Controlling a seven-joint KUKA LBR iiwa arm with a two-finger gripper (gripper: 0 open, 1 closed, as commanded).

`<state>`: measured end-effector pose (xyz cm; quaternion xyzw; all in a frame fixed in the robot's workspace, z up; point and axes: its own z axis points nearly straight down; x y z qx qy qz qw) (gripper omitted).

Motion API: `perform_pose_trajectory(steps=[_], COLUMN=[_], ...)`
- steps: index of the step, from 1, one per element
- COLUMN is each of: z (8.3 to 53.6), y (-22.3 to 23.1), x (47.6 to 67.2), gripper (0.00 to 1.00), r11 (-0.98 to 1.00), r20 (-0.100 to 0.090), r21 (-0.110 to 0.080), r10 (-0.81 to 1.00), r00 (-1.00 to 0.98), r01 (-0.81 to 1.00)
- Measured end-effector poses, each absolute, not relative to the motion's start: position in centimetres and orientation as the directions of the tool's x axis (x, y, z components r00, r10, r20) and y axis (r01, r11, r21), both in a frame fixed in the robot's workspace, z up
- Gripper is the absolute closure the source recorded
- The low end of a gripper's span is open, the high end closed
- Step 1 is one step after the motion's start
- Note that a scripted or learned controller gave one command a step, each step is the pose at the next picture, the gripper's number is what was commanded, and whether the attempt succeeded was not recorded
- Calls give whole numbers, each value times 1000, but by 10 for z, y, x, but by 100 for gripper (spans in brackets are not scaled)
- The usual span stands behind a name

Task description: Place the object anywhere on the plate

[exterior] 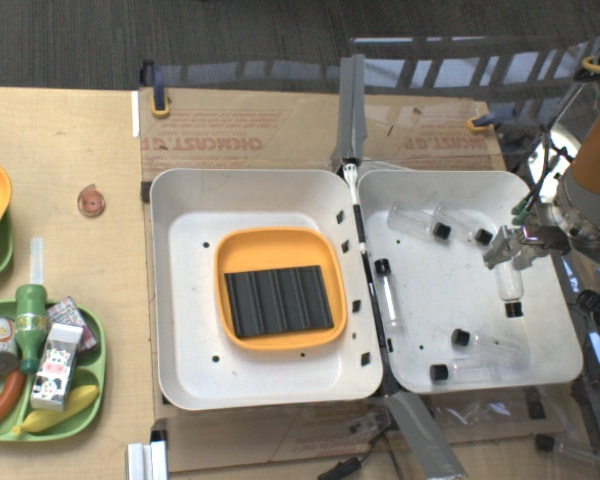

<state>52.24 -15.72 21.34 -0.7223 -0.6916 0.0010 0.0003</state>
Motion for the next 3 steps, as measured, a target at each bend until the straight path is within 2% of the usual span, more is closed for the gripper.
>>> perform_pose_trajectory(steps=[1, 2, 3], z=[217, 213, 238], y=[-183, -170, -198], x=[582, 626, 659], gripper=[100, 100, 100], r11=[91, 323, 519], r20=[-2, -2, -4], r21=[-2, 0, 2], r10=[996, 946, 855], r00=[-91, -323, -519], r01=[996, 946, 855])
